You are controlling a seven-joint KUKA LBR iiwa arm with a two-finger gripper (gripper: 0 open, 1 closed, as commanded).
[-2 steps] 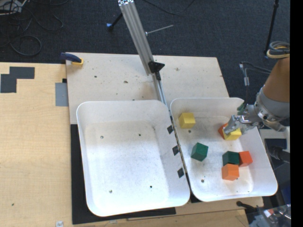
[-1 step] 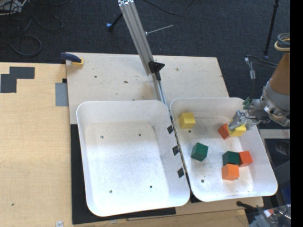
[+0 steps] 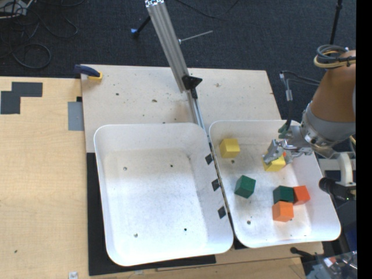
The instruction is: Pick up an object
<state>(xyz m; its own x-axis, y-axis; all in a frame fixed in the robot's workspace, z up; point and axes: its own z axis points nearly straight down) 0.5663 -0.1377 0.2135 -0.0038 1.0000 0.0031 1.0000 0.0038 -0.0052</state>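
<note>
End effector (image 3: 274, 156) down on a yellow block (image 3: 276, 164) in the right bin (image 3: 325, 228) (grip state unclear).

I can't read any text, label, brand, number or sign from my feed. The blocks in the right bin (image 3: 325, 228) have plain faces, and the bench (image 3: 232, 92) at twelve o'clock carries only dark specks.

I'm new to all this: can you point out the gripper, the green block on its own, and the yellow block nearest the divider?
gripper (image 3: 275, 156), camera view, between its fingertips.
green block (image 3: 244, 186), camera view, top face.
yellow block (image 3: 229, 147), camera view, top face.
</note>
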